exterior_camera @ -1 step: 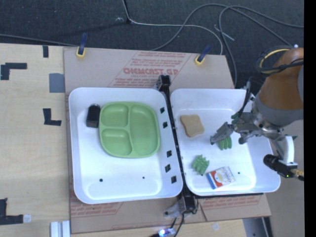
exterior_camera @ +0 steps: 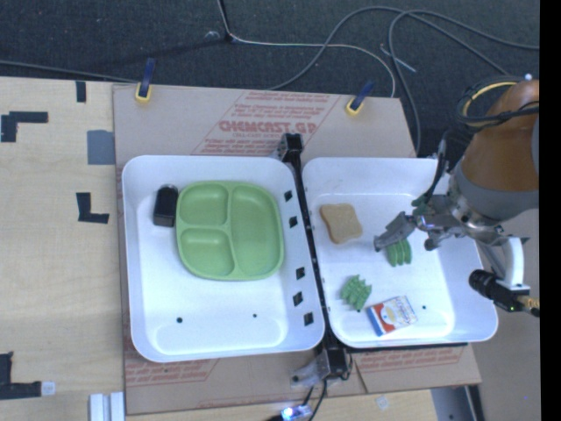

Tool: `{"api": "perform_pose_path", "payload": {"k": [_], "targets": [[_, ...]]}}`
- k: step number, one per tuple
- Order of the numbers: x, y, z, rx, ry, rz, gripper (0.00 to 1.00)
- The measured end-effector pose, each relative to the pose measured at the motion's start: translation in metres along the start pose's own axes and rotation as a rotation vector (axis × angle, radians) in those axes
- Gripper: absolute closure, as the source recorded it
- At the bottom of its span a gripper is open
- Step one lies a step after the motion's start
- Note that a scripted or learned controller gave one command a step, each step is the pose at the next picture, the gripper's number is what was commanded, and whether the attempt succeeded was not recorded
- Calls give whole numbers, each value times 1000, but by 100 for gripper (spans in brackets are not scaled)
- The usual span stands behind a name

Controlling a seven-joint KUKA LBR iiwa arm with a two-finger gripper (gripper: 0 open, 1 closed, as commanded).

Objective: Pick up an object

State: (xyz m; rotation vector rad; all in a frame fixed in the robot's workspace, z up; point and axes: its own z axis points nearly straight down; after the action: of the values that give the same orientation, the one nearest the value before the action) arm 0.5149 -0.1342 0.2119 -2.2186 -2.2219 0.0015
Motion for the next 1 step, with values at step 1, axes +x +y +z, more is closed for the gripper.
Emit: {"api": "perform_pose_path", "payload": {"k": [1], "targets": [[0,-9,61,7,1,1,0]]}}
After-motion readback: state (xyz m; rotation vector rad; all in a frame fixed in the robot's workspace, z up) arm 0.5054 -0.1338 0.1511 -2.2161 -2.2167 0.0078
